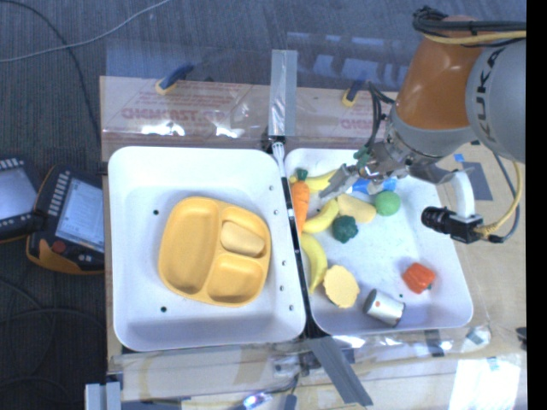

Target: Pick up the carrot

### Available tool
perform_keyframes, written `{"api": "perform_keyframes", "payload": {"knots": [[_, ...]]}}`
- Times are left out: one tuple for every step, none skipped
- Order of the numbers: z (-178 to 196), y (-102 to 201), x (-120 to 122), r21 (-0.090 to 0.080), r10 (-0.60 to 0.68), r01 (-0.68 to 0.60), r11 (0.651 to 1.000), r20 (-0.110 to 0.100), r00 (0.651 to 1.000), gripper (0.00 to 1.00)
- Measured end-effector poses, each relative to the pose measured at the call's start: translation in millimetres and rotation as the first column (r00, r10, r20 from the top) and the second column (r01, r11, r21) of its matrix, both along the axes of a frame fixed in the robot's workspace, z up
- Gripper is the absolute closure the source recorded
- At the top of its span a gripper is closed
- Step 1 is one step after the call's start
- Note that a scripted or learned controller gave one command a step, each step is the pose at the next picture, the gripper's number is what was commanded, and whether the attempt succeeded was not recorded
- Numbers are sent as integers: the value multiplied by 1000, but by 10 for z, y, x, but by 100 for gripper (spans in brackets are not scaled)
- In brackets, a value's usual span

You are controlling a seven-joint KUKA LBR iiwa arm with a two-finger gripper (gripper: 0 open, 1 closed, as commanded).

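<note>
Your carrot [300, 200] looked a light, stiff, smooth plastic toy lying against the right bin's [444, 310] left wall, best pinched mid-body across its width, though I couldn't tell how the gripper's [357, 174] jaws stood.

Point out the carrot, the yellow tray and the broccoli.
carrot [300, 202]: camera view, middle of its orange body.
yellow tray [190, 244]: camera view, floor of its long left compartment.
broccoli [344, 228]: camera view, its green top.
</note>
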State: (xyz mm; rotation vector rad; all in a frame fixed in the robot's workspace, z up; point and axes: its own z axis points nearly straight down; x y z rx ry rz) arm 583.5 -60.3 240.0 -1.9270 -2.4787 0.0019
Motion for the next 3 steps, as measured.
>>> {"api": "perform_keyframes", "payload": {"knots": [[-576,70,-31,-1,-341,341,940,-3,940,0],[-576,323,-745,-3,-396,396,918,-2,918,0],[-1213,-330,-746,2,-61,61,998,7,998,0]]}}
